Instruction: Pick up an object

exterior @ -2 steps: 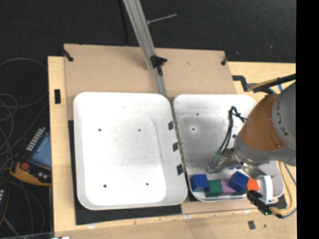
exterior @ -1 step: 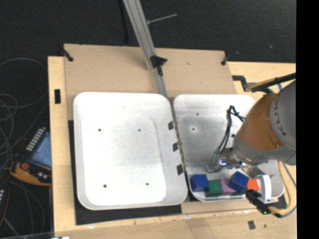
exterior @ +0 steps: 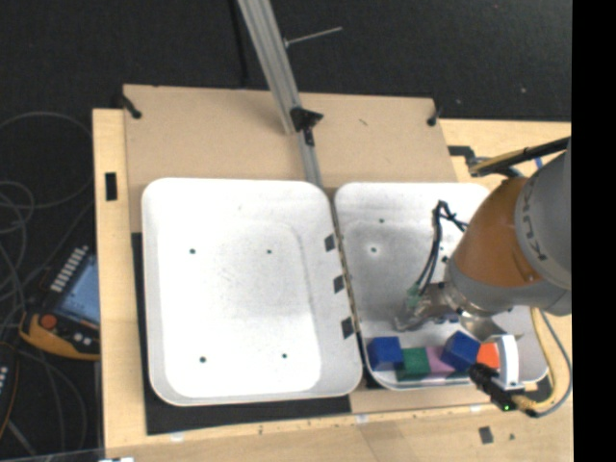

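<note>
Several small blocks lie along the near edge of the right bin (exterior: 385, 210): a blue block (exterior: 385, 351), a green block (exterior: 415, 362), a pink piece (exterior: 440, 359), a second blue block (exterior: 460, 346) and an orange piece (exterior: 488, 355). My gripper (exterior: 421, 313) hangs low in that bin, just above and behind the blocks, between the first blue block and the second. The grey and orange wrist hides the bin's right part. I see nothing held in the gripper.
The left bin (exterior: 241, 287) lies beside the right one, with black clips (exterior: 339, 282) on the shared rim. A metal post (exterior: 279, 65) slants up from behind the bins. Cables and a handheld pendant (exterior: 67, 301) lie off the bench at left.
</note>
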